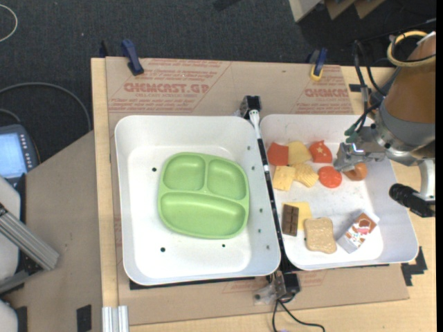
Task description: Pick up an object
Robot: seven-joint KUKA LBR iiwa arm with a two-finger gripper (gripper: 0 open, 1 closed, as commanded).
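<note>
My hand (351,159) hangs over the right bin (394,251), at three o'clock from a red tomato (330,178); I cannot tell its grip, it half-hides something orange-brown (357,173).

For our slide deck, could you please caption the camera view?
Gripper low among toy foods in right bin; green divided plate in left bin.

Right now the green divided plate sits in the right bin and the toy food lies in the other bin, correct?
Not quite. The camera view shows the green divided plate in the left bin; the toy food lies in the other, right bin.
</note>
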